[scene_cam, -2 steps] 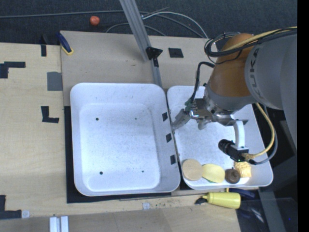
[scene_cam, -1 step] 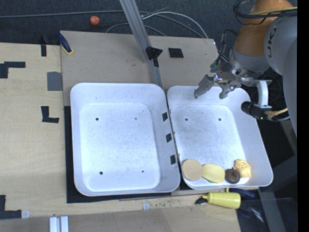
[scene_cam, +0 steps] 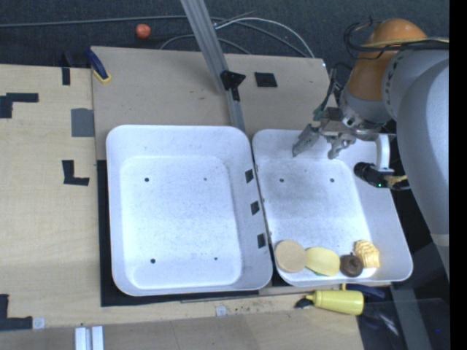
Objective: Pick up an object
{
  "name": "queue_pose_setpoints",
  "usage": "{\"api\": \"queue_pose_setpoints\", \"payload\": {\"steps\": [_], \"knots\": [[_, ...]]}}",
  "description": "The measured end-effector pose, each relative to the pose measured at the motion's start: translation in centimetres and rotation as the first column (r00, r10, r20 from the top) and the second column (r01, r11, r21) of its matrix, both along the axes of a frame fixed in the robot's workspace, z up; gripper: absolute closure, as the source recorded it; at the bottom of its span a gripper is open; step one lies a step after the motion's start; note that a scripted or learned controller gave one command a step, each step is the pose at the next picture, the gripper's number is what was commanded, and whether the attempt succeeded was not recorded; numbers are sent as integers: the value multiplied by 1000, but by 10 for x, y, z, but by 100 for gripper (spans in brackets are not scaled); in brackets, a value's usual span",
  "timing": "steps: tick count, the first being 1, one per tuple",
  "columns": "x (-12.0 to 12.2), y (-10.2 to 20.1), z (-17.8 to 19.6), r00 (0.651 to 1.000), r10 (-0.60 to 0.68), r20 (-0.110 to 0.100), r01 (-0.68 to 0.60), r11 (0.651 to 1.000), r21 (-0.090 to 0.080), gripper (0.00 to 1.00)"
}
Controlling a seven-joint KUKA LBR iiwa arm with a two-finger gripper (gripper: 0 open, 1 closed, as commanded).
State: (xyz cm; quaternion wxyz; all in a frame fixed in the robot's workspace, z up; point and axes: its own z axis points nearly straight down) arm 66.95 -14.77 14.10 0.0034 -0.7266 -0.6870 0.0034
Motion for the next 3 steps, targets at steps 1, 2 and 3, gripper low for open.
{"api": "queue_pose_setpoints", "payload": {"steps": [1,2,3], "knots": [[-69,29,65,998,57,15,-57,998,-1,0],[-78,34,100,998,57,12,-57,998,-1,0],[-141,47,44,998,56,4,-56,998,1,0]]}}
